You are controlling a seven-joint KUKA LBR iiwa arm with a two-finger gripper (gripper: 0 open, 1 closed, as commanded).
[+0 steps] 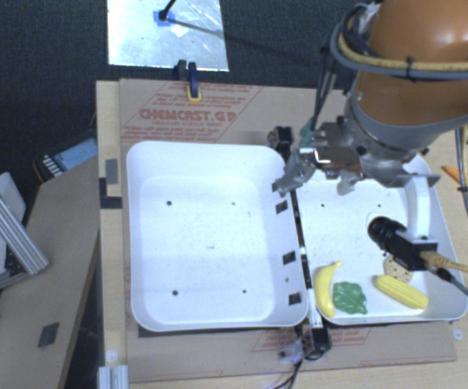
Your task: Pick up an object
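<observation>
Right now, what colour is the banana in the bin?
Yellow. The banana lies in the right bin, beside a green thing, seen in the camera view.

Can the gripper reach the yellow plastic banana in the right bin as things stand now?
Probably yes. The yellow plastic banana lies uncovered near the front left of the right white bin, with only the flat green piece beside it. The gripper hangs above the same bin.

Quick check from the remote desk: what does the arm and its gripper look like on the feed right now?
The arm shows a big glossy orange dome above a grey wrist section, with yellowish and grey cables looped around it. Below sits a metallic grey gripper with dark parts and a small teal patch.
</observation>
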